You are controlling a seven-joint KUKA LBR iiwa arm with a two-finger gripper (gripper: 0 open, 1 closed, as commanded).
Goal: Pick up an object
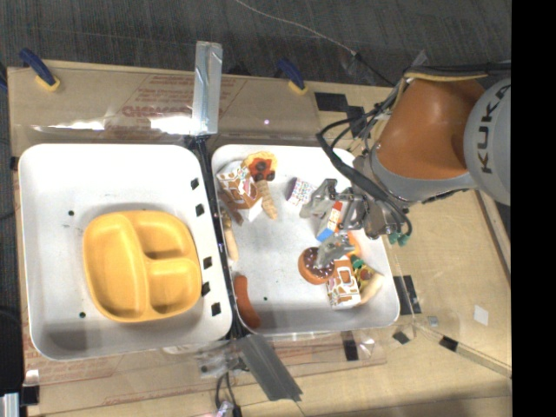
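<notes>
Orange-banded arm (434, 137) overhead; gripper (334, 224) low in right bin (278, 307), just above donut (314, 266) and toys. Grip state: cannot tell. Nothing visibly lifted; pick apparently not yet done.

grey arm (486, 137), orange band (426, 129), black cables (352, 137)

A tray (139, 263) lies in the left bin (52, 172). In the right bin (287, 307), small boxes (239, 185) sit at ten o'clock, a doughnut (313, 266) at four.

Yellow tray (139, 263) in left bin (43, 168), toys right.
</notes>
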